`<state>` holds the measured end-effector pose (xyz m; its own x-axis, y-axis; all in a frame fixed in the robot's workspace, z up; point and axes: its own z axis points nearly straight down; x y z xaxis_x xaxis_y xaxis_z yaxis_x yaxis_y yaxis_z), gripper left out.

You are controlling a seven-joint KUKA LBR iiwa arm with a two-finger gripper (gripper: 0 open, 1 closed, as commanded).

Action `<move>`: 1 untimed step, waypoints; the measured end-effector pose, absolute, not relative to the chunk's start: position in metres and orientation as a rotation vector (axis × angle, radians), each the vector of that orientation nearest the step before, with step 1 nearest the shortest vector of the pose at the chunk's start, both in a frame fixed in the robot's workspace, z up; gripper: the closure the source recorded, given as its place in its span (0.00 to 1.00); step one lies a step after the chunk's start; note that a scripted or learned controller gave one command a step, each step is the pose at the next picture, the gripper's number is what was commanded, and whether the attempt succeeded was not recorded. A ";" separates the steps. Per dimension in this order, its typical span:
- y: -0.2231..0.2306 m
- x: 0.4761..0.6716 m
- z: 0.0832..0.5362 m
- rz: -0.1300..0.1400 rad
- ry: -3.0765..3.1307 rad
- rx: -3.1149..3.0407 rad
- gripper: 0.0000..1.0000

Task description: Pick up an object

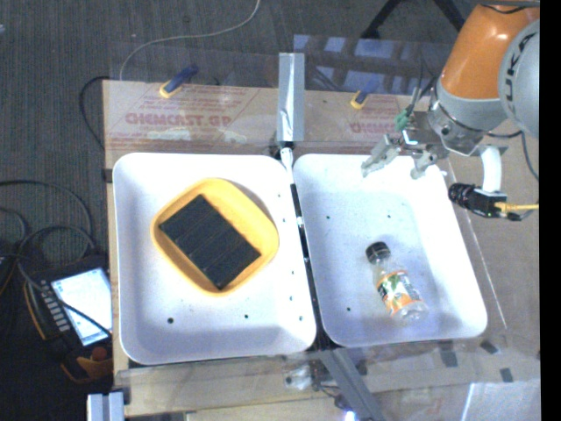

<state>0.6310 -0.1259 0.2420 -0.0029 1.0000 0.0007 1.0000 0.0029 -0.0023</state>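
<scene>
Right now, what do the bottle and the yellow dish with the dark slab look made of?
The bottle: clear glossy plastic, probably, see-through with a black cap and an orange label. The yellow dish: smooth plastic or glazed ceramic, evenly coloured. The dark slab: matte and ribbed, perhaps rubber or foam; hard to tell.

A small clear bottle (pixel 396 286) with a black cap and an orange-green label lies on its side, well below the pincer (pixel 397 157). A yellow dish (pixel 216 235) bearing a dark ribbed slab (pixel 209 241) sits far left of the pincer.
</scene>
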 end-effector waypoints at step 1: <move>-0.125 0.631 0.251 0.001 -2.224 -2.214 1.00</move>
<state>0.6314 -0.1246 0.2510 -0.0048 1.0000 0.0018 1.0000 0.0048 -0.0028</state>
